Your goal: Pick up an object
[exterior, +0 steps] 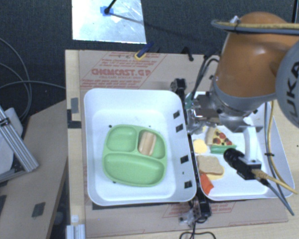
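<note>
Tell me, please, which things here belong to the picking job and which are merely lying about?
Belonging to the job:
- toy pizza slice
- bread slice
- yellow piece
- orange piece
- tan block in the green tray

Lying about:
- foil sheet
- cardboard
- cables

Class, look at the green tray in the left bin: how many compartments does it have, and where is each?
3. The green tray has a small compartment at upper left, another at upper right holding a tan food piece, and a long compartment along the bottom.
</note>
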Controlling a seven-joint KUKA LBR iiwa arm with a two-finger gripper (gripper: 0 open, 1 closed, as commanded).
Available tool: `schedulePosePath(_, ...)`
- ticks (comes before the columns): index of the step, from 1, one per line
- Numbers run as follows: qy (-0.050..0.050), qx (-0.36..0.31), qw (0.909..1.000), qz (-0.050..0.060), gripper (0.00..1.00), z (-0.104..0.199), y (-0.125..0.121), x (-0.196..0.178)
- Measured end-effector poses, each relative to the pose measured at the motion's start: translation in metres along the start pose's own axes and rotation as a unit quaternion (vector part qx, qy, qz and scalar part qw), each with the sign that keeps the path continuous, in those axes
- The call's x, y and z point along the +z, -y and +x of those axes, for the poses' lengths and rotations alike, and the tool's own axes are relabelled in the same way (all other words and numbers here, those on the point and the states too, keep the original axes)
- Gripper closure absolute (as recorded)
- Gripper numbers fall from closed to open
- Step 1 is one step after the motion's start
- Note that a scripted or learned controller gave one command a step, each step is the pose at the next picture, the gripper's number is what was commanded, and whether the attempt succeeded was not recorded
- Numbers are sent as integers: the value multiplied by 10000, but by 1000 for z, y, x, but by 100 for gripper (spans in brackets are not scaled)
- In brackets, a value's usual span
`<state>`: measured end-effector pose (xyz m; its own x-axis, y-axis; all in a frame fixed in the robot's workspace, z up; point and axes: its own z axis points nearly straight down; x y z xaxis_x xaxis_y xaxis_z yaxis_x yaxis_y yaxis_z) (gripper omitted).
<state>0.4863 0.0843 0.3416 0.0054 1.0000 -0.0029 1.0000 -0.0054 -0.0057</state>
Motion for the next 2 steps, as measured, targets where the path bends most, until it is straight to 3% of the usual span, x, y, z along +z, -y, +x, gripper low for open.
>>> schedulePosePath(1,-21,-19,10000,-93,100,-31,-1,-91)
schedulePosePath(2,-18,-68,10000,-15,100,32,0,-16)
